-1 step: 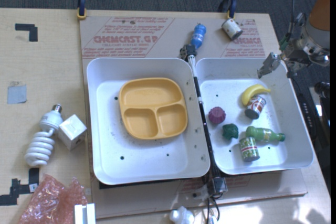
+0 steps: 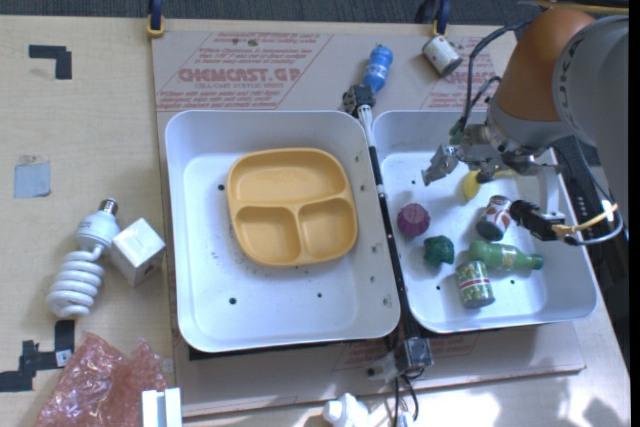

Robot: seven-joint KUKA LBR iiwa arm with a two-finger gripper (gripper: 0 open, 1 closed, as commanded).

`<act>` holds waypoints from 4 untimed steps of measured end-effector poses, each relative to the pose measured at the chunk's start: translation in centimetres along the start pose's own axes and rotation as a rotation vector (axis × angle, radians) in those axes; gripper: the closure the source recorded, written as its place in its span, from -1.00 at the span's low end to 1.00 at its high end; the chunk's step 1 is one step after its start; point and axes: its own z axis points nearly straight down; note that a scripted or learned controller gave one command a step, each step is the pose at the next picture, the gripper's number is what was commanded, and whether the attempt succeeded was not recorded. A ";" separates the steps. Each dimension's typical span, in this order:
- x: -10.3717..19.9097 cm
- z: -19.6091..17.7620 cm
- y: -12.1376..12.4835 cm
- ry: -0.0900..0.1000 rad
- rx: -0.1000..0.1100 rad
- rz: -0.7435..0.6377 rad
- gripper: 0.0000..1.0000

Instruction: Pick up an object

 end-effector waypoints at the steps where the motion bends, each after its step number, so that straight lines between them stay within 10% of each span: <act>1: -4.0 1.2 -5.4 0.001 0.007 0.002 -1.00; 2: -4.1 0.2 -5.3 0.001 0.005 0.003 1.00; 3: -4.1 0.2 -5.3 0.001 0.005 0.003 -1.00; 4: 1.3 1.3 -9.1 0.002 0.009 0.001 -1.00</act>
